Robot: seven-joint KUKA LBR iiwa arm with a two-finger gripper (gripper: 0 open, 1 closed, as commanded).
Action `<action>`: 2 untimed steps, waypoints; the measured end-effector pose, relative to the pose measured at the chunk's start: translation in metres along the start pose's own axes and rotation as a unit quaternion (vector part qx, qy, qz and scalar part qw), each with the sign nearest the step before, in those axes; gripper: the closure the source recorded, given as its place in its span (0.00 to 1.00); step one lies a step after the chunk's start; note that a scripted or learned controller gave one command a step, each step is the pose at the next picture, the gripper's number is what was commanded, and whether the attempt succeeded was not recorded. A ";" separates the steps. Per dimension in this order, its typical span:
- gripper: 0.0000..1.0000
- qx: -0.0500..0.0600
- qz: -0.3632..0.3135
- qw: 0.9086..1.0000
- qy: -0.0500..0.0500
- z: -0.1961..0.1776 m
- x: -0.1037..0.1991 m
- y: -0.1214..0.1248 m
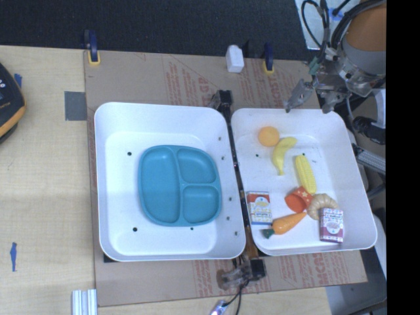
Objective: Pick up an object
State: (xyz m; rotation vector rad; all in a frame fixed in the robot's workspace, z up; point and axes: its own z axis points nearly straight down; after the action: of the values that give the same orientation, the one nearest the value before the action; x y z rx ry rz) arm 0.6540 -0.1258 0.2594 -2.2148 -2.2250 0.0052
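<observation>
— Pincer first: we see it hanging over the far rim of the right bin, fingers spread, nothing between them. Our guess is that it sits high and off to the back so the food below stays in plain sight of the camera.

— Agreed, so no pick has begun. Shall we go from the near edge outward?

— Nearest us in that bin we have a carrot lying flat, with one small box to its left and another box at the near right corner.

— Just behind the carrot we make out something red touching a pale shrimp-like piece. They crowd each other, so we judge a grab there could catch two things.

— Farther on, the corn lies lengthwise, then the banana just beside it, then the orange ball touching the banana's far end.

— Those last ones lie closest to the pincer, so we would expect one of them to be the easier target.

— And the left bin?

— We see a blue tray resting flat in its middle, well apart from the arm; likely a place to set things down.
</observation>
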 end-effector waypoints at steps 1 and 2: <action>0.00 0.001 0.000 1.000 0.000 0.122 -0.021 -0.075; 0.00 0.000 0.000 1.000 0.000 0.168 -0.029 -0.124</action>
State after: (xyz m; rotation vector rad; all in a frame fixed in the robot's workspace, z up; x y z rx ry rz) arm 0.5291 -0.1555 0.0922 -2.2142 -2.2245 0.0053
